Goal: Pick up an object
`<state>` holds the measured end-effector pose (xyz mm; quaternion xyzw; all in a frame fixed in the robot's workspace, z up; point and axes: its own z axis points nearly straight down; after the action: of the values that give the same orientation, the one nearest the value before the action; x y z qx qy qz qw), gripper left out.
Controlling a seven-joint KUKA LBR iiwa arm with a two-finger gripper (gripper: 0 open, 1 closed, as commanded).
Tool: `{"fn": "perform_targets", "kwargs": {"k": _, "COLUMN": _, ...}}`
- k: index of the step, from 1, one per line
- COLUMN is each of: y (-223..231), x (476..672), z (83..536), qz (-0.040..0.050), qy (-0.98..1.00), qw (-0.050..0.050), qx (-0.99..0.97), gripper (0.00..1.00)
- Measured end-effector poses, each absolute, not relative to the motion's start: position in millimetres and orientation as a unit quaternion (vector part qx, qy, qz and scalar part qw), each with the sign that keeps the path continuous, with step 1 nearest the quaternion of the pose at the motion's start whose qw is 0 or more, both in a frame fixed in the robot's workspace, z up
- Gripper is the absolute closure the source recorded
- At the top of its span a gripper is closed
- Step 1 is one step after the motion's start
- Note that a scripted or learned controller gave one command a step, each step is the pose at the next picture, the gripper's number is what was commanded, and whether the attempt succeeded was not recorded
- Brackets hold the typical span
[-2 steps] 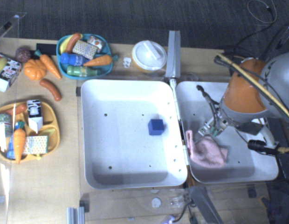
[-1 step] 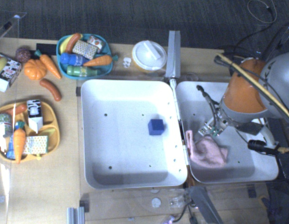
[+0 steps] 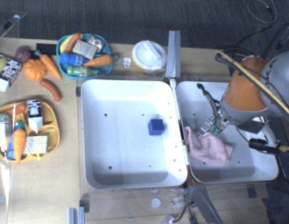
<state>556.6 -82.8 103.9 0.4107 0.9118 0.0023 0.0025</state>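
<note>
From where I stand, the arm (image 3: 256,85) reaches in from the right and bends low over the right bin (image 3: 261,169). Its end effector (image 3: 213,125) is down inside that bin, just at the upper edge of a crumpled pink cloth (image 3: 209,147) that lies against the bin's left wall. The tips look to be touching or nearly touching the cloth, but the metal parts there are small and jumbled against the fabric, so I cannot tell whether the end effector is released or clenched, and I see no cloth clearly caught in it.

The cloth lies flat on the bin floor, with no part of it raised. A small blue cube (image 3: 156,126) sits alone in the left bin (image 3: 112,90), right of that bin's middle and well apart from the arm.

As for progress, I judge the pick as begun but not accomplished. The arm has an object under it and is at grasping height, which suggests the cloth is the target, yet nothing is lifted. What is left, as I read it, is a secure hold on the fabric and a lift clear of the bin floor. Soft cloth can slip free or come up by only a corner, so the try could well fail.
</note>
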Motion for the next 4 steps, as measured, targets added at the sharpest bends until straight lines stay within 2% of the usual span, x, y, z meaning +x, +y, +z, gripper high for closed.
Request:
{"fn": "perform_targets", "kwargs": {"k": 1, "y": -71, "x": 597.9, "z": 184, "qz": 0.0008, "qy": 0.989, "qw": 0.002, "qx": 0.149, "gripper": 1.0}}
{"fn": "perform_targets", "kwargs": {"k": 2, "y": -71, "x": 597.8, "z": 184, "qz": 0.001, "qy": 0.989, "qw": 0.002, "qx": 0.15, "gripper": 0.0}}
{"fn": "perform_targets", "kwargs": {"k": 3, "y": -99, "x": 649.6, "z": 92, "qz": 0.0009, "qy": 0.968, "qw": 0.003, "qx": 0.251, "gripper": 0.0}}
{"fn": "perform_targets", "kwargs": {"k": 4, "y": -84, "x": 621.6, "z": 91, "qz": 0.0016, "qy": 0.964, "qw": 0.007, "qx": 0.265, "gripper": 0.0}}
